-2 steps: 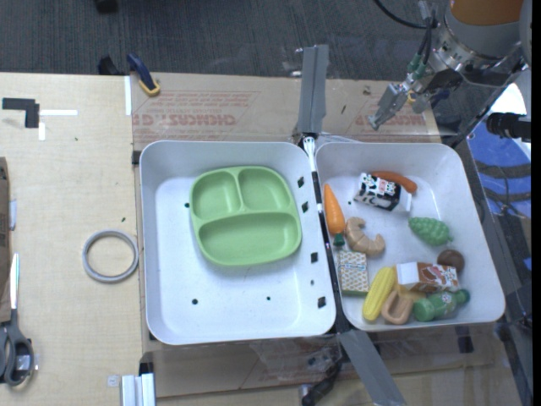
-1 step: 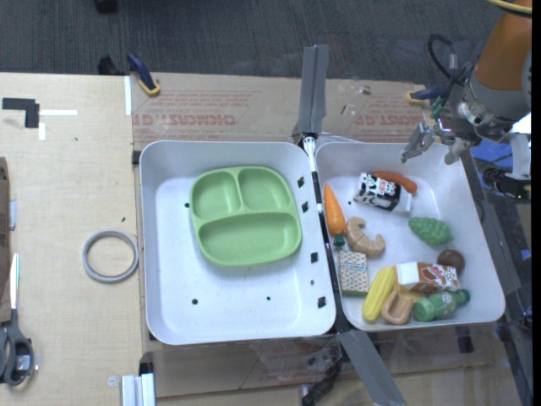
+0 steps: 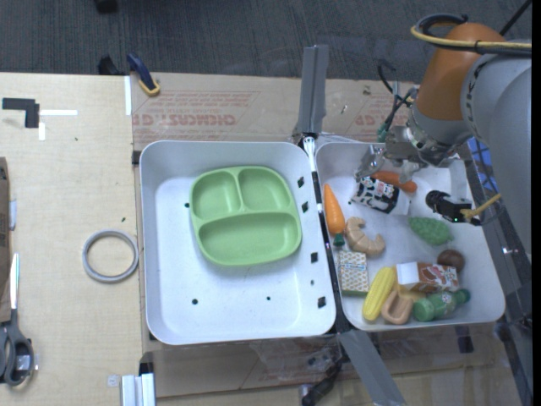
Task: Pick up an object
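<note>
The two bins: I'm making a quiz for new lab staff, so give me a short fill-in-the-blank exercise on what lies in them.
1. The green divided plate lies in the ____ bin.
2. The carrot lies in the right bin beside its ____ wall.
3. The roll of tape lies on the bench, ____ of both bins.
4. The gripper hangs over the ____ bin.

Missing words: left; left; left; right

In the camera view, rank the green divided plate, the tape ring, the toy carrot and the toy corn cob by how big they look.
1. Green divided plate
2. Tape ring
3. Toy corn cob and toy carrot: these look alike in size, so I won't rank them.
</note>
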Robot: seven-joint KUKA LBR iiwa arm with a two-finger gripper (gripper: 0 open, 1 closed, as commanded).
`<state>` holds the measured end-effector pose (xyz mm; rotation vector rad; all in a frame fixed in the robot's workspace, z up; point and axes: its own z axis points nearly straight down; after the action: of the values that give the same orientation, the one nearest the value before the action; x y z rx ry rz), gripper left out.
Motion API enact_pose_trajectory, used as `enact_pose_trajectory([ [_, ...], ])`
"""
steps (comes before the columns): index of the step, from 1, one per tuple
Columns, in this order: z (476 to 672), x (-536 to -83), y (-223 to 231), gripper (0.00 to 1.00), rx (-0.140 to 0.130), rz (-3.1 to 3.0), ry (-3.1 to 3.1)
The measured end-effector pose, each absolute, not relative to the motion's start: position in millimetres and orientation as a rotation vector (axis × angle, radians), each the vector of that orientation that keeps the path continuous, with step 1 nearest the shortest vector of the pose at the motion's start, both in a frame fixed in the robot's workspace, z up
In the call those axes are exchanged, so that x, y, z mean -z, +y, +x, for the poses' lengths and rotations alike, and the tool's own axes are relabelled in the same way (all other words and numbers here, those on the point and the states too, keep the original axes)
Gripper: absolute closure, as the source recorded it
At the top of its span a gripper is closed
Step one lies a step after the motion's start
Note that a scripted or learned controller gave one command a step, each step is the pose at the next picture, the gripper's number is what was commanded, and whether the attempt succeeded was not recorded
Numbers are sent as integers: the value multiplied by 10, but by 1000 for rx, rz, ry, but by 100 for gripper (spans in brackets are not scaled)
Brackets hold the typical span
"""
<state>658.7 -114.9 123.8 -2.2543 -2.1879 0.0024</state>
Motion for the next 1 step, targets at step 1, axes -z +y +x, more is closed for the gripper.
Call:
enact_pose_trajectory([
  [1,6591,-933,-1098,0,-3,-2151,-2291],
])
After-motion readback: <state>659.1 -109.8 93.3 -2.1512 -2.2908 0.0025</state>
